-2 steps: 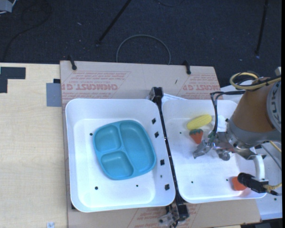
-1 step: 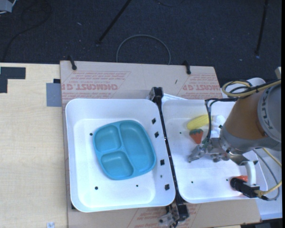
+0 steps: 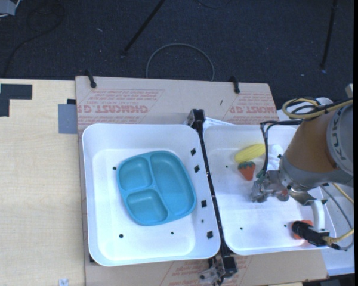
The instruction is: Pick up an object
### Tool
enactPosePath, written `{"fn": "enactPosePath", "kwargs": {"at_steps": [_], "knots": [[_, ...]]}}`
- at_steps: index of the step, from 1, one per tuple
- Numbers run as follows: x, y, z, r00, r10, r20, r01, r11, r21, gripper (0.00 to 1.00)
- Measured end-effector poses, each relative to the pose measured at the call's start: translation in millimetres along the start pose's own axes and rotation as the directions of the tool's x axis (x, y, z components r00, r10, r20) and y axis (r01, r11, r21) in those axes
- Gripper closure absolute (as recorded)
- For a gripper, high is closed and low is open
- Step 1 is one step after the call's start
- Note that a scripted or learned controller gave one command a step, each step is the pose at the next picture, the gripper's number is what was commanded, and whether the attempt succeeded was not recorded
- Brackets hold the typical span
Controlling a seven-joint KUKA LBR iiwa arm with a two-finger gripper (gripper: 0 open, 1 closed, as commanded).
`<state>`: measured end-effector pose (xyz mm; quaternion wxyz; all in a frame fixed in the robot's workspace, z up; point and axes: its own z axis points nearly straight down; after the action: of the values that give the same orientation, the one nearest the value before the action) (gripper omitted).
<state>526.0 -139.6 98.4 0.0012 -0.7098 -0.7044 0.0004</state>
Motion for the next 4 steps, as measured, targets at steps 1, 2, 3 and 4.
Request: {"fn": "enactPosePath", "kwargs": {"at_steps": [1, 2, 3, 4], "knots": [[-5, 8, -46, 1.000, -0.009, 0.001, 0.009, 1.000, -0.004, 1.00], [-5, 9, -88, 1.000, -0.008, 0.001, 0.008, 1.000, -0.004, 1.00], [-6, 9, -121, 1.000, -0.008, 0.001, 0.008, 1.000, -0.003, 1.00], [37, 19, -127, 1.000, -0.011, -0.001, 0.011, 1.000, -0.001, 1.00]]}}
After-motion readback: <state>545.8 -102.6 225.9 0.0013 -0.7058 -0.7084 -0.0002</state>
